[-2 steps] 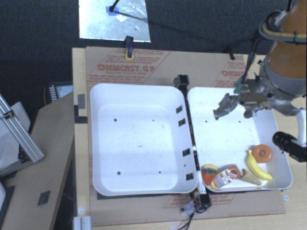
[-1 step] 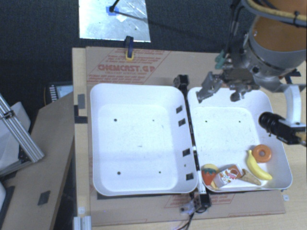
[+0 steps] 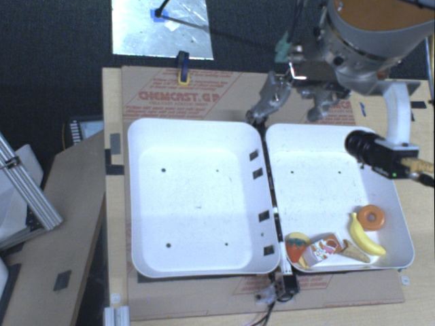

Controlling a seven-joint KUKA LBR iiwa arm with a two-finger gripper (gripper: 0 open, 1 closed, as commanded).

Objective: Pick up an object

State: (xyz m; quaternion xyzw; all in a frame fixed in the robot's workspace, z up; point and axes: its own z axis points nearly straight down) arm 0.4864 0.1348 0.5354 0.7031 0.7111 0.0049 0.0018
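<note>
Jaws [image 3: 289,107]: hanging above the back rim of the bins, near the seam between them; nothing seen between the fingers; gap hard to read at this angle, so released or clenched I cannot tell.
Arm [image 3: 370,26]: reaches in from the right, wrist high, well apart from the objects. Judged a hover or transit pose, not a grasp.
Right bin [image 3: 319,175]: holds all the objects, crowded into its front corner, likely because they slid against the walls.
Banana [image 3: 365,237]: lies along the front right, just beside the donut [image 3: 371,216].
Packet [image 3: 322,248]: front wall, touching a round orange fruit [image 3: 296,245].
Left bin [image 3: 190,195]: white floor, a few dark dots.
Table [image 3: 180,94]: cardboard sheet under both bins.
Next: jaws must travel forward and down; wall proximity could block a finger.
</note>
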